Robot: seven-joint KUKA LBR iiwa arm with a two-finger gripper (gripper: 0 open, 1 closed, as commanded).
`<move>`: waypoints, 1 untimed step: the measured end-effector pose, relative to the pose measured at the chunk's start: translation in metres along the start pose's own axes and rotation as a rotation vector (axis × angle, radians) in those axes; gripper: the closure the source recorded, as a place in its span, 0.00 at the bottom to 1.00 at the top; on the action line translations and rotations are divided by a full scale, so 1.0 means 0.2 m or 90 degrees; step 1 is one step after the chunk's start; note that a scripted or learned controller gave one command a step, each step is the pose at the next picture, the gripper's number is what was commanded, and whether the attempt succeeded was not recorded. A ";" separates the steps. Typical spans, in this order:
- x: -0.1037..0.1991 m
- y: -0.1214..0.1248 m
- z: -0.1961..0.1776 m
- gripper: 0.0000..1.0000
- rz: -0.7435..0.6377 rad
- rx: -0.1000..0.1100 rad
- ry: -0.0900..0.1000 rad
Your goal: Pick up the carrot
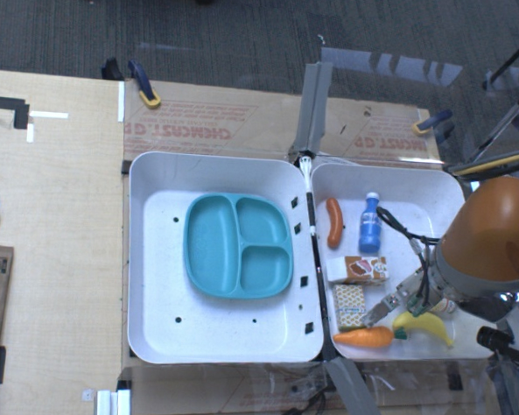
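Observation:
The orange carrot (364, 338) lies on its side along the front edge of the right bin (401, 180). My gripper (385, 310) reaches in from the right and hangs just above the carrot's right half, between a patterned packet and a banana. The arm's orange band (497, 227) covers the bin's right side. I see nothing held in the gripper.
The right bin also holds a red sausage (333, 222), a blue bottle (370, 223), a small snack box (366, 269), a patterned packet (350, 304) and a yellow banana (426, 326) right of the carrot. A teal divided plate (238, 245) sits in the left bin (151, 266).

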State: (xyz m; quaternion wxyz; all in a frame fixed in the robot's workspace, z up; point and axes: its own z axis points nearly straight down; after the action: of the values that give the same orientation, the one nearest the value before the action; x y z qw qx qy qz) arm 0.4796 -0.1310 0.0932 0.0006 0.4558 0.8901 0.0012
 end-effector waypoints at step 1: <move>0.07 0.07 0.00 0.00 -0.224 -0.002 -0.005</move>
State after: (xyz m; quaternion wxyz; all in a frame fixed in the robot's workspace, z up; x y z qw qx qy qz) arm 0.4817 -0.1111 0.0938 0.0050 0.2932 0.9560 0.0004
